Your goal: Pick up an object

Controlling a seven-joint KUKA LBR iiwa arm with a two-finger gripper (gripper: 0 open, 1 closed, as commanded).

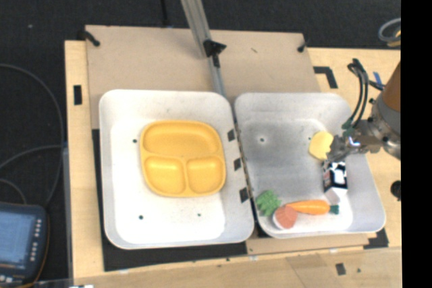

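Hovering jaws over right bin | opening unclear | orange carrot, green-tipped, nearby

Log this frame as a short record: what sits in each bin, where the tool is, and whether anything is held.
left bin: yellow three-compartment plastic tray
right bin: pale yellow round piece, orange toy carrot, green leafy toy, red round toy
tool: over right bin's right side, beside the pale yellow piece
held: cannot tell
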